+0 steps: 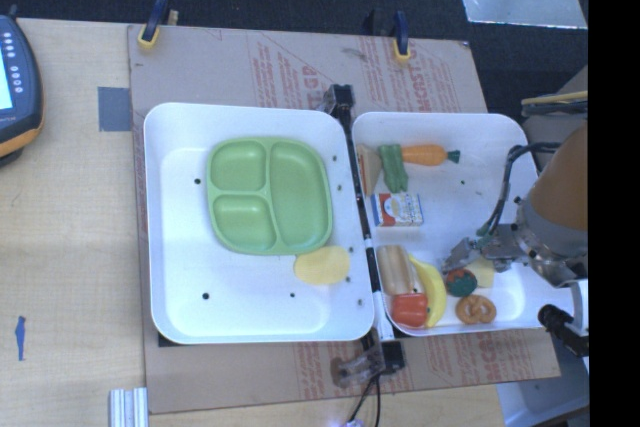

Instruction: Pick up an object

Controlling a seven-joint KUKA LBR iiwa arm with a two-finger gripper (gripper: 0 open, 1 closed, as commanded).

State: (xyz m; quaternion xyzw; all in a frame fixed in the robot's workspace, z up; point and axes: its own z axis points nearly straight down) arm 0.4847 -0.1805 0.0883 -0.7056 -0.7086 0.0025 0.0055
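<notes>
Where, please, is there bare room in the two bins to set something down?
Left bin: bare floor along its front edge, below the green divided plate and yellow piece, and down its left side. Right bin: a bare patch right of the small carton, below the carrot. Its front is crowded around the banana.

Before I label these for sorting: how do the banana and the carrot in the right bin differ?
The banana is yellow and curved; the carrot is orange, straight, with a green tip. The banana lies at the bin's near edge, crowded among other toys; the carrot lies at the far edge, beside one green piece. Both are toy foods in the right bin.
</notes>
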